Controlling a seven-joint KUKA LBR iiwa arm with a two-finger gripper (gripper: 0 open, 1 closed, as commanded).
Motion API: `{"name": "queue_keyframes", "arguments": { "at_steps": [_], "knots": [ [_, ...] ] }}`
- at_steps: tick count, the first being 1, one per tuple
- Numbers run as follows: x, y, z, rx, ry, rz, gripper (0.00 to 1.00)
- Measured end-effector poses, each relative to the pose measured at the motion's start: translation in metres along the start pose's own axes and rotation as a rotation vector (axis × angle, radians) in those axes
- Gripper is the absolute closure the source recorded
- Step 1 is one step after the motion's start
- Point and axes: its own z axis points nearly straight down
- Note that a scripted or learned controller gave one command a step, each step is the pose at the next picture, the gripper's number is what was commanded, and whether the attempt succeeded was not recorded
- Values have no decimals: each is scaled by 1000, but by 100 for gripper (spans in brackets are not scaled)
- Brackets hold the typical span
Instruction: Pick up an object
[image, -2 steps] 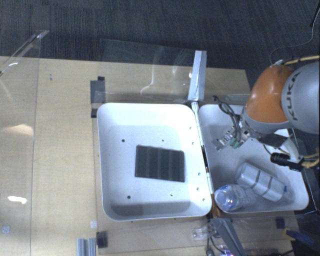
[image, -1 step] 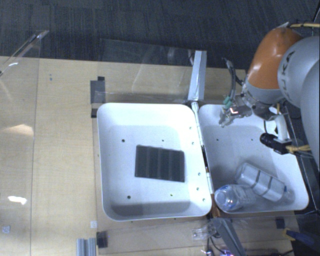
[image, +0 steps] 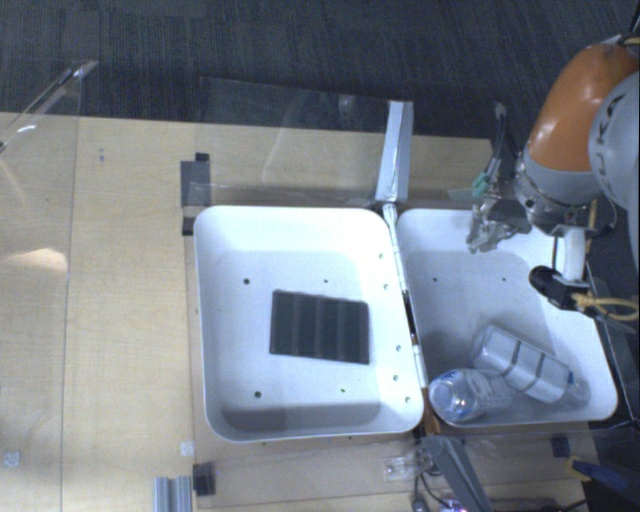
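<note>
Two shallow white bins sit side by side on a wooden bench (image: 110, 330). The left bin (image: 225, 260) holds a dark ribbed mat (image: 320, 326) lying flat near its middle. The right bin (image: 440, 280) holds a clear plastic bottle (image: 512, 374) lying on its side along the near edge, its wide end at the near left corner. The grey arm (image: 585, 130) with its orange band reaches in from the right, and the gripper (image: 487, 232) hangs over the far edge of the right bin, well apart from the bottle.
</note>
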Motion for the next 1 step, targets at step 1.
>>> {"name": "queue_keyframes", "arguments": {
  "at_steps": [1],
  "knots": [
    [0,0,0,0,0,0,0]
  ]
}}
